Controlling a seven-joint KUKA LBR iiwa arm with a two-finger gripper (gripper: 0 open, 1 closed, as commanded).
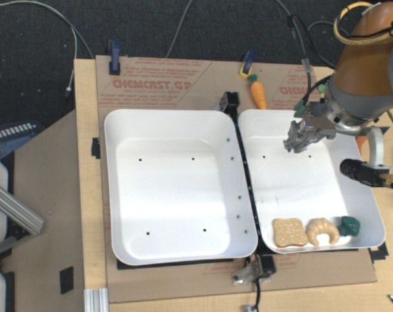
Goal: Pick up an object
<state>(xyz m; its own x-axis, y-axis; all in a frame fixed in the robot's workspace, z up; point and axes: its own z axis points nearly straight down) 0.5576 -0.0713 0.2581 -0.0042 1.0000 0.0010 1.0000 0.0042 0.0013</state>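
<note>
A: Camera view has the gripper [299, 140] over the right bin's [274, 181] far part. Holding anything?

B: Nothing between its fingers that I can see; jaws apart or together, I cannot tell.

A: The objects?

B: 3 along the right bin's near edge: cracker [289, 233], croissant [323, 231], green piece [349, 225]. A carrot [258, 93] lies beyond the bins.

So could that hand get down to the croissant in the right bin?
Probably yes. The hand hangs over the right bin, and the croissant lies uncovered near its front edge, though a cracker and a green piece crowd it.
</note>
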